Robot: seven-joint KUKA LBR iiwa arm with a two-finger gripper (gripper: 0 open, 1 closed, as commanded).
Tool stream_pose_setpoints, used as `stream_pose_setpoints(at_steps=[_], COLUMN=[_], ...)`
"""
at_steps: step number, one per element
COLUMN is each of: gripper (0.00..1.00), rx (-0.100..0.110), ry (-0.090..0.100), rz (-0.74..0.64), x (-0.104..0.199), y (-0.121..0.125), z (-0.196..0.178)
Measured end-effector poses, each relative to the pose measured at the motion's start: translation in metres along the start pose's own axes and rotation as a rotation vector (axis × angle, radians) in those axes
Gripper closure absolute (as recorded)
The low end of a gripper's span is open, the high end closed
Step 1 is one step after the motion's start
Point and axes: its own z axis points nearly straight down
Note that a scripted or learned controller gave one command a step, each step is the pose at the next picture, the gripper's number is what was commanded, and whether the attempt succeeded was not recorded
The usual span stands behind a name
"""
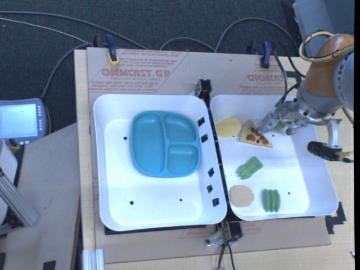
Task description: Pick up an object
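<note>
In the right bin lie a toy pizza slice, a yellow round piece, a green leafy piece, a tan round cookie and a green ridged piece. My gripper hangs low in the upper part of this bin, just right of the pizza slice's crust end and close to it. I see nothing held in it. The arm comes in from the right over the bin's far corner.
The left bin holds a blue divided plate. A black divider with clips runs between the bins. Blue clamps sit on the bench's far edge. A small screen stands at the left.
</note>
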Motion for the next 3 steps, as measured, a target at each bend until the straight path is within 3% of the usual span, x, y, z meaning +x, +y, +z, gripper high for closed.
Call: stream_pose_setpoints(at_steps=[1,3], gripper=[1.00,1.00], rx=[-0.007,-0.013], ry=[-0.001,-0.004], rz=[-0.001,0.001], x=[0.000,0.001], y=[0.002,0.006], z=[-0.016,-0.113])
